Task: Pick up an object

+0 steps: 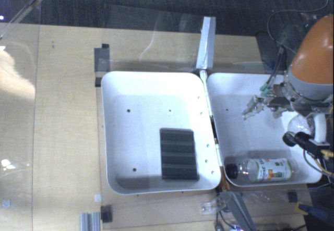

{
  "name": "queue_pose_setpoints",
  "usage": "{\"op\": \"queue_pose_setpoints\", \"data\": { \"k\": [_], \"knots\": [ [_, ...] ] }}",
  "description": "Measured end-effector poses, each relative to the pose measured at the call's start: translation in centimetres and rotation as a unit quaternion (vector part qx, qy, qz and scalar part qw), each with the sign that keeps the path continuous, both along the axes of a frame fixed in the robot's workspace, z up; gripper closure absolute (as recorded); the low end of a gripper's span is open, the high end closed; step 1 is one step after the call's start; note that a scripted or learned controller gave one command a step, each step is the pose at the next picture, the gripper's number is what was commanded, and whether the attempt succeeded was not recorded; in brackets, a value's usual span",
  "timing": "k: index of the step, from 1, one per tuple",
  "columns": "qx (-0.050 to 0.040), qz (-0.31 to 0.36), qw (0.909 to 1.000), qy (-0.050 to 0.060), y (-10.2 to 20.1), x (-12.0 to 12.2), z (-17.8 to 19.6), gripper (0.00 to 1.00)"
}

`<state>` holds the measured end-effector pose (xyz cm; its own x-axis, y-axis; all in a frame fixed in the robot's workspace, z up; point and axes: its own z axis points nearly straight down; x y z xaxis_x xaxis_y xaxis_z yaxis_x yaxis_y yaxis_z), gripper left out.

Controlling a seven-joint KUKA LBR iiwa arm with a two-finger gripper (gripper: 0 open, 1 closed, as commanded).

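Lying on its side along the near wall of the right bin (229, 94), a clear plastic bottle (261, 170) with a dark cap and a white label marked in green and orange is what we see closest to us; its cap points toward the divider between the two bins. We find nothing touching it. Above it in the same bin, well apart from the bottle, hangs the pincer (251, 109), reaching in from the right and aimed toward the left; its thin metal fingers look slightly spread with nothing between them, though they are small and blurred, so we cannot tell their state for certain. Behind the pincer we see the grey wrist and the orange band of the arm (313, 65), with cables looping around it. In the left bin (120, 99) we note a black ribbed block (178, 154), rectangular, resting flat near the near wall and toward that bin's right side. Both bins sit side by side, touching, on a pale wooden desk (57, 136). A clear plastic sheet stands along the desk's left part, catching glare.
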<state>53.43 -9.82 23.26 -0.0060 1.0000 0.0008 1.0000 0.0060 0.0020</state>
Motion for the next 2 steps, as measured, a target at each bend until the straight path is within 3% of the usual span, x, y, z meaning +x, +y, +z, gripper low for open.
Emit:
{"op": "queue_pose_setpoints", "data": {
  "k": [1,2],
  "knots": [
    [-0.0002,0.144,0.9896,0.000,-1.8,2.4,-8.8,0.00],
    [-0.0010,0.112,0.9937,-0.002,-8.6,-2.7,-6.6,0.00]
  ]
}}
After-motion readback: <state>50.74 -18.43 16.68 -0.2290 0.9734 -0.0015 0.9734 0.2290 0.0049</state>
